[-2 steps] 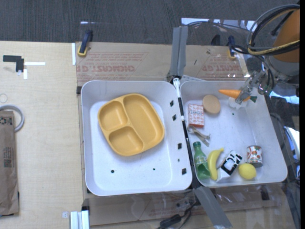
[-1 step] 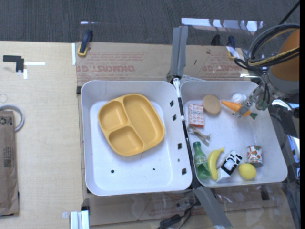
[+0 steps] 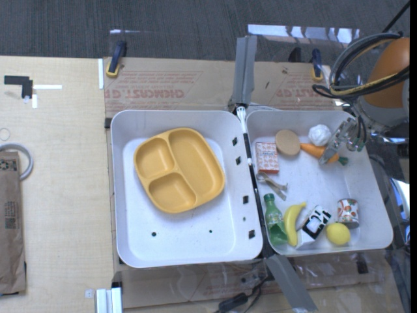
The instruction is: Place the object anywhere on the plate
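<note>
A yellow plate [image 3: 179,169] with three compartments lies in the left bin [image 3: 130,233], and nothing rests on it. My gripper [image 3: 345,143] is low over the back right part of the right bin [image 3: 378,194]. It sits right at the right-hand end of an orange carrot [image 3: 314,150], which lies on the bin floor. I see nothing lifted off the floor by the gripper.
The right bin also holds a white crumpled item [image 3: 319,134], a tan disc [image 3: 287,142], a red-and-white box [image 3: 266,158], a green bottle [image 3: 273,219], a banana [image 3: 293,222], a black-and-white item [image 3: 315,222], a lemon [image 3: 337,234] and a small can [image 3: 347,211].
</note>
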You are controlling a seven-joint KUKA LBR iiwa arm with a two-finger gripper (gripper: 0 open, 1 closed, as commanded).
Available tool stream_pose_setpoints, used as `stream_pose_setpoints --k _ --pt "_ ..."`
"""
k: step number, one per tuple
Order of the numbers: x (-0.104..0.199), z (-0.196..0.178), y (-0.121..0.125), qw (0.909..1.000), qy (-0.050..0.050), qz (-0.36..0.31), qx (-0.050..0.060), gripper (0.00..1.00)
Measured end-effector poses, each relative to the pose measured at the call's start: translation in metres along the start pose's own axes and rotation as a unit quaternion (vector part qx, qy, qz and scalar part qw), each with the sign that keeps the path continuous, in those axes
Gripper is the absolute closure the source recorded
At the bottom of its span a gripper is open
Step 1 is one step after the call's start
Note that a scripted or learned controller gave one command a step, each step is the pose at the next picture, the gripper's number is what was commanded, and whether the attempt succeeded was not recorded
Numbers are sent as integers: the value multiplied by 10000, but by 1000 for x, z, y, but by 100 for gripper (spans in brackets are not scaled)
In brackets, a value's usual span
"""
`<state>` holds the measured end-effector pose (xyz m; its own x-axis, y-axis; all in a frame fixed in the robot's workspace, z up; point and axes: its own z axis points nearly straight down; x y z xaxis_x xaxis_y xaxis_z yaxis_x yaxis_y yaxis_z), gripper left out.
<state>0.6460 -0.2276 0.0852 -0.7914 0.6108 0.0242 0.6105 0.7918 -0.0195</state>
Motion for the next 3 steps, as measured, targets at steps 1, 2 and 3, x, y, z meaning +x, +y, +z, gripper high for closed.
stream_pose_setpoints --k 1,2,3 --pt "0 -10 0 10000 -15 -5 2 100" --pt "0 -8 8 9906 -155 -1357 -84 100" --pt "-2 -9 9 9898 -169 -1411 -85 100"
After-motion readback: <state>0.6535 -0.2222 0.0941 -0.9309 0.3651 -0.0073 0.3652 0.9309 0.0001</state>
